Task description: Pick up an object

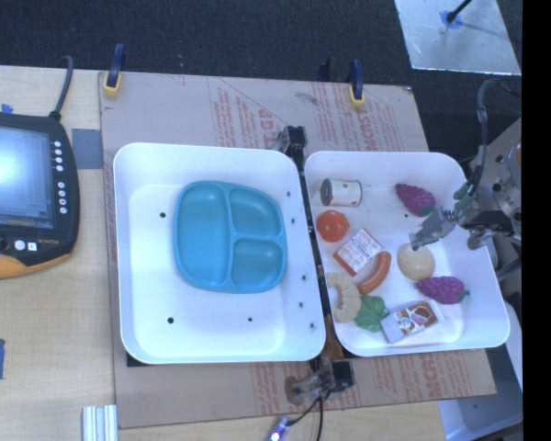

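The hand hangs over the right bin; whether it is open or closed I cannot tell. The round beige fruit lies just below-left of it, a purple grape bunch beside, a sausage lying diagonally at its left.

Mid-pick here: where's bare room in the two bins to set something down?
Left bin: the white floor ringing the blue divided plate, widest along its near wall. Right bin: a patch between can and upper grapes. Crowded from tomato to carton.
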Motion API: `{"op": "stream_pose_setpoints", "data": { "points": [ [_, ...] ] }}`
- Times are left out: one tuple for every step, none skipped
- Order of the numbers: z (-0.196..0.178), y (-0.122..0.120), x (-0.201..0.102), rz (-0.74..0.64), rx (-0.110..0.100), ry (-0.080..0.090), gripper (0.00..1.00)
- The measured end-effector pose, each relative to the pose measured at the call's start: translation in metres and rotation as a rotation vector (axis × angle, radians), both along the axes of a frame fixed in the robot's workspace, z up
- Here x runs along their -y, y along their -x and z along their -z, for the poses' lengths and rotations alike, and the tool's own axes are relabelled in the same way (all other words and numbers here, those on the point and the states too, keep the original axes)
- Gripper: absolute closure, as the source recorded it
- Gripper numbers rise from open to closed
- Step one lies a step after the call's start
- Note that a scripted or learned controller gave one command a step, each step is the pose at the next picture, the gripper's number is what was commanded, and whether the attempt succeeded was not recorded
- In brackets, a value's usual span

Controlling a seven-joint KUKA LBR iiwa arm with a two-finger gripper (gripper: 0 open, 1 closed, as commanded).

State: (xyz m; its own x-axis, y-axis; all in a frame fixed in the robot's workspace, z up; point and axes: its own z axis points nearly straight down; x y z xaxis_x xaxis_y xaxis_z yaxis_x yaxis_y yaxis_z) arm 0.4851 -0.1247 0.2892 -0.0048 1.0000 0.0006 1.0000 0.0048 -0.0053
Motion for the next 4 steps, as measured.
{"op": "stream_pose_setpoints", "data": {
  "points": [
    [0.141,0.010,-0.025,-0.001,-0.003,-0.001,0.00],
    [0.194,0.006,-0.025,0.000,0.010,0.001,0.00],
    [0.194,0.006,-0.021,0.000,0.011,0.003,0.00],
    [0.194,-0.005,-0.026,0.001,0.009,0.003,0.00]
  ]
}}
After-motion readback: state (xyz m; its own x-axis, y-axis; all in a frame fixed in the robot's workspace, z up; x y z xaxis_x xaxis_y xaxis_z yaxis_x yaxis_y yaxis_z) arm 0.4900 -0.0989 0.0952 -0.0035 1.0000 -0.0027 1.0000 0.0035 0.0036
